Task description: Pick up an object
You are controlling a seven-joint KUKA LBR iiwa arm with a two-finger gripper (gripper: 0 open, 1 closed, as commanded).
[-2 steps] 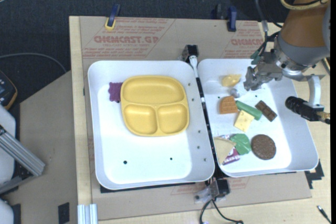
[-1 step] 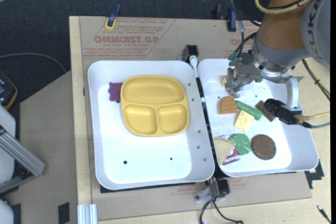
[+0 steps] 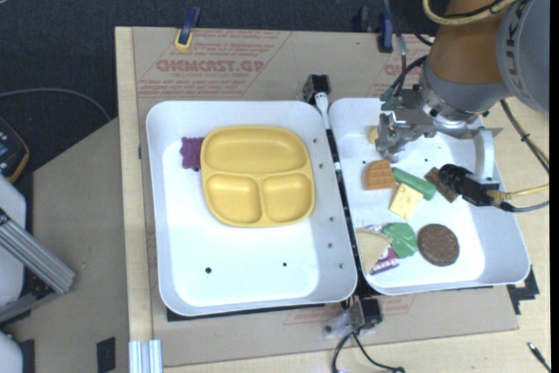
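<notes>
1. Probable target (judgement; the task names no particular object): a flat orange-brown square cracker-like piece [image 3: 378, 176]. It lies flat on the floor of the right shallow white bin [image 3: 493, 231], in the upper-middle part near the wall shared with the other bin. Nothing grips it.
2. The two-finger gripper [image 3: 395, 134] hangs over the far part of the same bin, just beyond the cracker-like piece as seen from the camera. Cannot tell whether it is released or clenched, because the wrist body covers the tip. No object is visible in it.
3. Close neighbours:
   - A green oblong block [image 3: 413, 184] is just beside the cracker-like piece on its right.
   - A pale yellow wedge [image 3: 404, 203] sits under the block's lower edge.
   - A small tan lump [image 3: 373, 135] is next to the gripper, by the bin wall.
4. Further out in the right bin, a brown round disc [image 3: 438, 244] sits near a green leafy piece with a purple-and-white end [image 3: 393, 242].
5. The left shallow white bin [image 3: 244, 271] holds a yellow three-compartment plastic plate [image 3: 258, 174], with a purple scrap [image 3: 190, 151] touching its left edge.
6. Step in hand (judgement): approach over the cluster, with the pick not yet made.
7. The next move calls for:
   - Centring over one item and descending to the bin floor.
   - Closing on that item without catching the green oblong block. A flat piece offers little edge to grip, so a slip is likely.
</notes>
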